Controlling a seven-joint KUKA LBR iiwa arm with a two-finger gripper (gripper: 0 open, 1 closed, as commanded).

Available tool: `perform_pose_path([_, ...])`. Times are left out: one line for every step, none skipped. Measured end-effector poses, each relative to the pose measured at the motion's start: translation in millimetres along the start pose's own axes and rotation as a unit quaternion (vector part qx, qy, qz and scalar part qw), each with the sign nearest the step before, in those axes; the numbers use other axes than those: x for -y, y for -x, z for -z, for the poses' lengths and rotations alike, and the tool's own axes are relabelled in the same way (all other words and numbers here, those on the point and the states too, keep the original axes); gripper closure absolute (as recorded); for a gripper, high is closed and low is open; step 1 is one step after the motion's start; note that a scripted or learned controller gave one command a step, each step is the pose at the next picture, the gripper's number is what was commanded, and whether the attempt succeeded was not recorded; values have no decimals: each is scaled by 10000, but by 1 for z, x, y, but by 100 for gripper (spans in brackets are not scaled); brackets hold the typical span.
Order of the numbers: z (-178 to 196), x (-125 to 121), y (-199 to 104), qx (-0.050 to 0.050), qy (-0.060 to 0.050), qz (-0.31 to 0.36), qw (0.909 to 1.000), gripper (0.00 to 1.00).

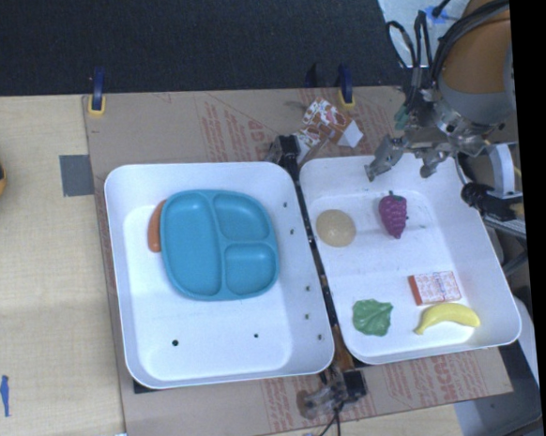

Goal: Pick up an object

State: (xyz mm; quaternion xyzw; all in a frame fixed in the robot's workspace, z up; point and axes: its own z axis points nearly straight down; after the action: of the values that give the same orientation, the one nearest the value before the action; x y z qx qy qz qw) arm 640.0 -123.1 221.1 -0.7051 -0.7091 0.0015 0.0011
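Near the right bin's front edge, nothing is in reach yet; the chance lies up at its far edge.

Along the front of the right bin (504, 283) lie the yellow banana (447, 318), long axis running across the bin, the green leafy piece (372, 316) towards the front-left corner, and the small red-and-white packet (435, 287) just behind the banana. Further back sit the round tan piece (335, 227) by the bin's left wall and the purple grape bunch (393, 214) beside it, long axis pointing front to back. Beyond them, over the bin's far edge, hangs the gripper (410, 161), fingers spread apart and holding nothing. The grape bunch lies just in front of it, a touch to its left in the view, so that looks the nearest pick: a short drop forward. The left bin (127, 271) carries the blue divided plate (220, 244), well apart from the gripper.
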Motion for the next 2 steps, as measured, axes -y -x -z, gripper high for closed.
perform_pose_path([-116,15,42,5,-16,-5,10000,0])
perform_pose_path([-129,2,66,2,8,-10,10000,0])
